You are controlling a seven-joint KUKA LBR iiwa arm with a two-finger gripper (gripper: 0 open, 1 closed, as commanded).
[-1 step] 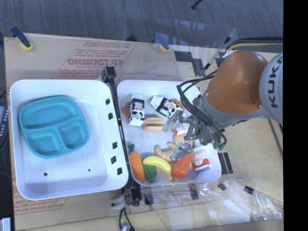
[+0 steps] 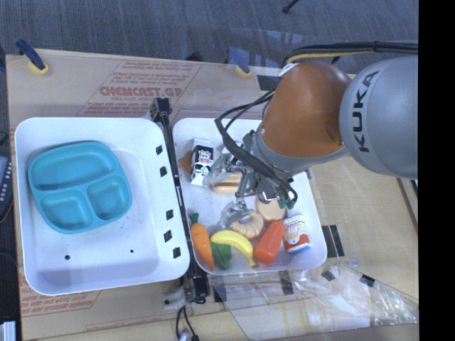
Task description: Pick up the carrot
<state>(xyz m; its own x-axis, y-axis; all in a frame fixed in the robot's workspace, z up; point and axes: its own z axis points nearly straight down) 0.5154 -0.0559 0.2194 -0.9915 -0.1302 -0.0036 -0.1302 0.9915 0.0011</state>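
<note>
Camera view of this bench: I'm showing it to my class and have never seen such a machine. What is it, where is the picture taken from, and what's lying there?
It is a grey robot arm with an orange band, photographed from one fixed camera above the bench, looking down at a slant. Its gripper hangs over the right bin, which holds toy food: a carrot near the bin's left wall, a banana beside it, a red pepper, a small can. I cannot tell whether it holds anything. The left bin holds a blue divided tray.
</note>
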